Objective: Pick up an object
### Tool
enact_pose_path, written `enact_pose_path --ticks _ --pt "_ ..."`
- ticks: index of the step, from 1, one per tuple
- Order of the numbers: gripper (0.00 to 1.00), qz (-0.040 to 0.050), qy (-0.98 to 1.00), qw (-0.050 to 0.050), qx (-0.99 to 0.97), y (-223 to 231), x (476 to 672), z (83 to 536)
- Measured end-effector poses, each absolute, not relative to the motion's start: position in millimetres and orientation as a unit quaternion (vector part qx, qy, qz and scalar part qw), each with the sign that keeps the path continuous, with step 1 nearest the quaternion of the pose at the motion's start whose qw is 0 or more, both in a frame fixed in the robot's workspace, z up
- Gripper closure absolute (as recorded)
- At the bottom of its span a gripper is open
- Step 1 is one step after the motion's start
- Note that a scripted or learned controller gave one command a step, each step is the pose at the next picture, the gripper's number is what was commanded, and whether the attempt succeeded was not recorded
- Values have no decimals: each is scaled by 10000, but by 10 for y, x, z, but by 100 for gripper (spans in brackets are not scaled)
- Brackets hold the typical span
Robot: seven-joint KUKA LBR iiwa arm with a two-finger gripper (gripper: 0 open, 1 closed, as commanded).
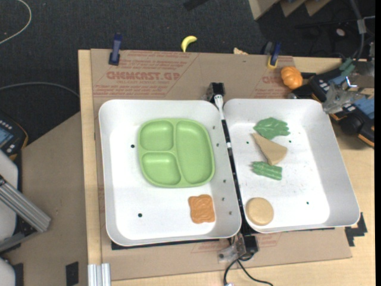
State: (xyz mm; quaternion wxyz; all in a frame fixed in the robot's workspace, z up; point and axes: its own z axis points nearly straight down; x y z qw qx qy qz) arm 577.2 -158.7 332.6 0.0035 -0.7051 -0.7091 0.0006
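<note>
— How many bins are on the surface [149, 76]?
— Two, side by side and touching. The left bin [113, 177] holds two things: one green plate [177, 152] with three compartments, lying flat in the middle, and one orange waffle [202, 208] at about 5 o'clock from it, close to the plate but apart.
— And the right bin [321, 177]?
— Four loose pieces, all in its left half. One green leaf [271, 127] at 12 o'clock, one tan wedge [271, 150] just below and touching it, one small green pod [267, 171] under the wedge, and one round biscuit [259, 211] at 6 o'clock, near the front wall.
— Anything outside the bins?
— Two blue clamps [115, 49] [274, 53] on the far edge, one yellow banana [189, 42] between them, and one orange fruit [291, 77] at 1 o'clock.
— The claw [340, 98]?
— It sits at 2 o'clock, by the right bin's far corner, well apart from every piece. Whether it is open or closed, I cannot tell.
</note>
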Motion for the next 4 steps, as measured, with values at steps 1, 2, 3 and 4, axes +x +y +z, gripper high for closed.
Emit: enact_pose_path --ticks 1,2,3,4 --pt "100 -41 -7056 -112 -7085 -2075 5407 5467" --pt "100 30 -7085 69 -7057 -1554 5188 4090" --pt "100 18 -7091 45 -7051 -953 4876 3454" --pt "100 11 -7101 33 -7041 -118 4845 3123"
